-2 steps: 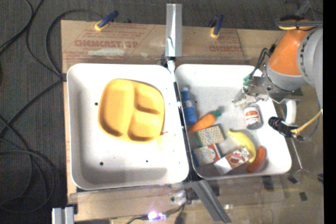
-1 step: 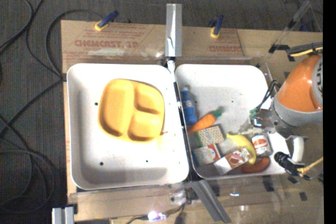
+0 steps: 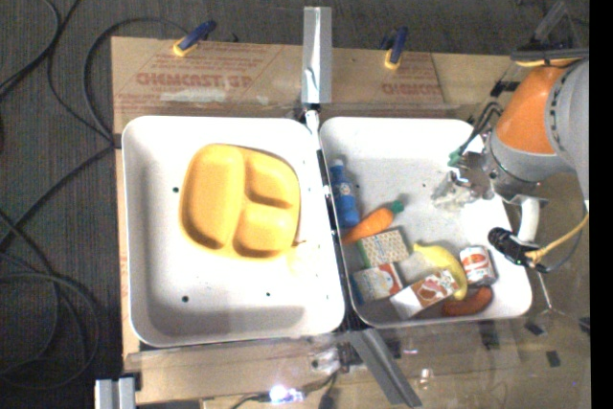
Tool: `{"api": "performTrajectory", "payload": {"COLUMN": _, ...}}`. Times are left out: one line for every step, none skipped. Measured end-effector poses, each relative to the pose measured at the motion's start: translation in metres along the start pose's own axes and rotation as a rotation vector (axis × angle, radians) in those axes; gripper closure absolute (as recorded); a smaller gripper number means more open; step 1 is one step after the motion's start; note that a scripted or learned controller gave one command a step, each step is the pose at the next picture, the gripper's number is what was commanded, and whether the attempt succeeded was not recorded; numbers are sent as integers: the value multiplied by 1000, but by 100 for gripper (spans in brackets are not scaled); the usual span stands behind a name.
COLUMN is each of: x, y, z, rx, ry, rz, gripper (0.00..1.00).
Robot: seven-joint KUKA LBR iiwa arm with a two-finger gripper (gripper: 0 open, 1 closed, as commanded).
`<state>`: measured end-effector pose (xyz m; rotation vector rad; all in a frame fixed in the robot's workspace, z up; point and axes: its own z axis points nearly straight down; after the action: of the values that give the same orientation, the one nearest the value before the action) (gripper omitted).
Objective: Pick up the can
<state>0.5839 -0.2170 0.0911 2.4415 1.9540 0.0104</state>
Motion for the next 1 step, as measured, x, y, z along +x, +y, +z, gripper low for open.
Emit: {"api": "performTrajectory", "payload": {"x": 13, "y": 0, "z": 0, "rx": 7, "ry": 18, "rz": -14, "gripper": 0}}
